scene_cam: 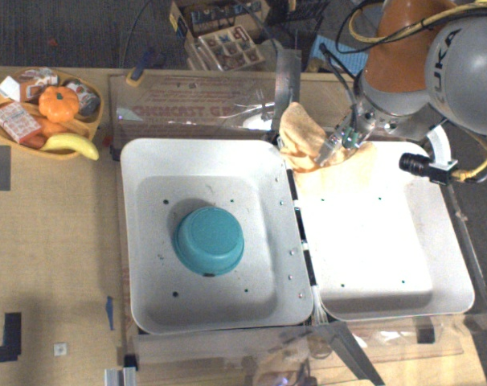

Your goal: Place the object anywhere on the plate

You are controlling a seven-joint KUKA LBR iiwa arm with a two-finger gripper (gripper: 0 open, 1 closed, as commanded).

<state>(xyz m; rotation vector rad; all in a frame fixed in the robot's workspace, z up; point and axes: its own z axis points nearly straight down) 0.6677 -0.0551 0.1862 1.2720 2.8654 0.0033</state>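
Note:
A teal round plate (210, 240) sits in the middle of the left bin (147, 175). A floppy tan and orange object (301, 135) hangs over the far left corner of the right bin (388, 240), overlapping the rim between the bins. It casts an orange tint on the bin floor below it. My gripper (332, 149) reaches down from the upper right and is shut on the object's right edge, its thin fingers pressed together on the material. The plate lies well to the lower left of the gripper.
A yellow dish (34, 139) with a small pumpkin, a banana and boxes stands at the far left of the bench. A clear plastic bag (195, 111) lies behind the left bin. A black cable fitting (416, 165) juts over the right bin's far rim.

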